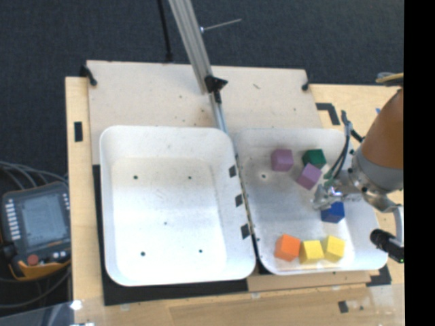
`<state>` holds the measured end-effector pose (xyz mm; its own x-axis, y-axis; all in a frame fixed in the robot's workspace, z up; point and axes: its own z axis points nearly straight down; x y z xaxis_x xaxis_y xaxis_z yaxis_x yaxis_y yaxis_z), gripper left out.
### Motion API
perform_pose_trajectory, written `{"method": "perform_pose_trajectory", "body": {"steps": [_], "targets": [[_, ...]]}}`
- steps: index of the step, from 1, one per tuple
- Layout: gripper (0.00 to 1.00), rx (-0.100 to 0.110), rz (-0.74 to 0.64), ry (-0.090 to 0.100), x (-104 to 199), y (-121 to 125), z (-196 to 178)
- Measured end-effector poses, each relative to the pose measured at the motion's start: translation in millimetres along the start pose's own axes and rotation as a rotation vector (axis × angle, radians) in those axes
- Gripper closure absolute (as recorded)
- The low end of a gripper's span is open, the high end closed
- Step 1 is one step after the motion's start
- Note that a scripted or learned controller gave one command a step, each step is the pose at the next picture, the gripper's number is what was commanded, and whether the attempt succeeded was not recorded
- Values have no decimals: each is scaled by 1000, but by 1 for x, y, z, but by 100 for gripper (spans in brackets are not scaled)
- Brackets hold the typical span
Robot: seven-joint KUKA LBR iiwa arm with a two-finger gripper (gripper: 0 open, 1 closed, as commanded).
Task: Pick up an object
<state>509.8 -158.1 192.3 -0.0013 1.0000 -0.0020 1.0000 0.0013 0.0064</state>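
Pincer (328,197) positioned low in the right bin (265,257), directly above and touching the blue block (333,214); finger state not discernible (obscured by the wrist and glare). Two purple blocks (282,159) and a green block (314,157) grouped just beyond the pincer, toward the bin's far wall. Orange block (287,247) and two yellow blocks (312,251) lined along the near wall; left bin (109,182) alongside on the desk (156,94).

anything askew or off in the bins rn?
Nothing spilled or damaged. All seven blocks sit in the right bin. One purple block lies turned at an angle to the purple block beside it. The gripper is right over the blue block, partly hiding it.
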Motion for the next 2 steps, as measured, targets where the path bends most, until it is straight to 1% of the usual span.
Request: {"method": "perform_pose_trajectory", "body": {"steps": [1, 2], "targets": [[100, -1, -2, -1, -1, 2, -46], [100, 2, -6, 2, 42, 11, -51]]}}
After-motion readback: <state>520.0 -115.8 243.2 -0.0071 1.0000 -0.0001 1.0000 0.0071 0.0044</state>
